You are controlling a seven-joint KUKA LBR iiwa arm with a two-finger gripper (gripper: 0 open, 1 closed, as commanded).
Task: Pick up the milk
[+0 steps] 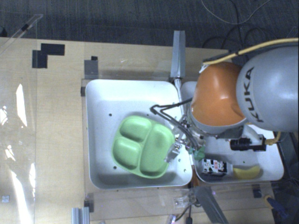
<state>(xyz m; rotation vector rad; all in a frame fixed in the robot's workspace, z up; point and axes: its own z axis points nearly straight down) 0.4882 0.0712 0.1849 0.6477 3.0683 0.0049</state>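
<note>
A small white and dark carton (215,166), likely the milk, lies on its side near the front edge of the right bin (275,169). My gripper (176,149) hangs below the orange wrist band, over the right rim of a green divided plate (140,146) in the left bin (100,125). It is to the left of the carton and apart from it. I see nothing held in it. The arm covers most of the right bin.
A yellow banana (246,172) lies just right of the carton. A small green piece (200,152) shows by the wall between the bins. Black cables (163,108) loop from the wrist over the left bin. The left bin's back and left floor is bare white.
</note>
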